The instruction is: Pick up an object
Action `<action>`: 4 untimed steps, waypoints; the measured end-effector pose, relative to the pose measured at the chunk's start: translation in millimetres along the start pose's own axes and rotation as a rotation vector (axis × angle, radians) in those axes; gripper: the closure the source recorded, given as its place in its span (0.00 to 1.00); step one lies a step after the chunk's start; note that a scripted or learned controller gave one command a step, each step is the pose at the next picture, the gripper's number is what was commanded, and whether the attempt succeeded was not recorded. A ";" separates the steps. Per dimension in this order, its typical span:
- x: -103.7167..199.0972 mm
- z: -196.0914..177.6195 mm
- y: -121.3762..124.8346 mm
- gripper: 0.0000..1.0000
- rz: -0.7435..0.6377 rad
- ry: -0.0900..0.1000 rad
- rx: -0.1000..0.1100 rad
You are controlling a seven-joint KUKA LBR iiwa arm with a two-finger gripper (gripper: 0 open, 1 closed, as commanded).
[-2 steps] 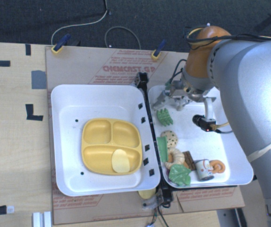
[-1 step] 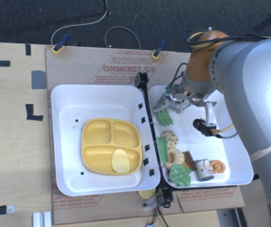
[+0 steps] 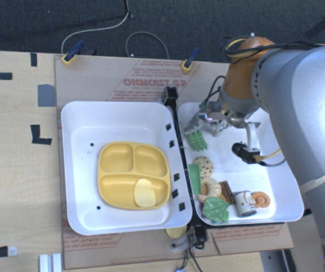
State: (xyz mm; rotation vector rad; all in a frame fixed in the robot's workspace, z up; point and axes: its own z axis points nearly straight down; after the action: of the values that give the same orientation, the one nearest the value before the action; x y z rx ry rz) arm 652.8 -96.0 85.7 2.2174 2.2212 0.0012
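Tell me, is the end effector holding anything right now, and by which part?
Cannot tell. The end effector sits low in the right bin beside a green toy, but no grip shows.

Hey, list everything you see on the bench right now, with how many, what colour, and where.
Bins: 2, white, side by side; left bin, right bin.
Divided plate: 1, yellow, in the left bin.
Round piece: 1, pale yellow, in the plate's lower compartment.
Ridged toy: 1, green, right bin's upper left, just below the gripper.
Leafy toy: 1, green, right bin's lower left.
Speckled round toy: 1, cream, right bin's left side.
Small can: 1, grey, right bin's lower edge.
Clamps: 2, blue and yellow, the board's far edge.
Arm: 1, grey with orange band, over the right bin.
Gripper: 1, metal, above the ridged toy.
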 end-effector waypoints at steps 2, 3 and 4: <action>-0.4 0.6 14.8 0.00 -0.001 -0.001 0.009; -8.2 -0.7 -11.8 0.00 0.001 0.000 0.000; -8.2 -10.5 -10.9 1.00 0.000 -0.001 0.000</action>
State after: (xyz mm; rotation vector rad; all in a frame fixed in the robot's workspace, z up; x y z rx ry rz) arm 641.9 -104.2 96.2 2.2170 2.2203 0.0007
